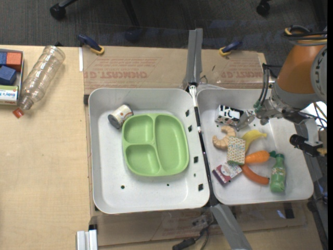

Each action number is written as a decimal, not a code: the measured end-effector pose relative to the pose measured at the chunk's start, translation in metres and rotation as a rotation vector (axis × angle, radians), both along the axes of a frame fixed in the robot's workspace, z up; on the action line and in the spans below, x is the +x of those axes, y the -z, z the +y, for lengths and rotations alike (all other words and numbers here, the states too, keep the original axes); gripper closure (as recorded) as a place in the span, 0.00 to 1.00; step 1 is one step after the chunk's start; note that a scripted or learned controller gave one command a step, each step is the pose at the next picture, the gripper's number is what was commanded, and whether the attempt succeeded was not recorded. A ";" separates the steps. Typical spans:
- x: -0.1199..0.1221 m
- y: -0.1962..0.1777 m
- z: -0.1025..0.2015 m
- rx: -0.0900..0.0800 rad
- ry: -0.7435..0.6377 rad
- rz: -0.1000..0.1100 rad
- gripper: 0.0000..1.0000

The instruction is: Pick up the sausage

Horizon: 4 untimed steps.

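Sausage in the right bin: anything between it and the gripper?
Yes. The gripper sits at the bin's upper part; the orange-red sausage lies near the lower edge. The yellow banana and orange carrot lie between them, and the green bottle sits just right of it.

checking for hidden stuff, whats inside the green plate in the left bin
Nothing lies in the three compartments of the green plate; a small can lies outside, beside its upper-left corner. The bin floor under the plate is covered.

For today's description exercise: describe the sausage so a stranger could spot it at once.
Start at the right bin, the one crowded with toys. Near its front edge lies the sausage, a smooth orange-red link between the purple packet and the green bottle. The carrot above it has green leaves; the sausage has none.
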<state>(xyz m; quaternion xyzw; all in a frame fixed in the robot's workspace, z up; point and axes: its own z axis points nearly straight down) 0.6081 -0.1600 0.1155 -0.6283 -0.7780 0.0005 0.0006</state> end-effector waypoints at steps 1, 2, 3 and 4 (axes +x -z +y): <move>0.001 -0.010 -0.002 -0.001 0.003 -0.002 1.00; 0.012 -0.063 0.023 -0.001 0.105 -0.002 1.00; -0.035 -0.075 -0.012 -0.001 0.131 -0.001 1.00; -0.090 -0.014 -0.026 -0.001 0.336 0.001 1.00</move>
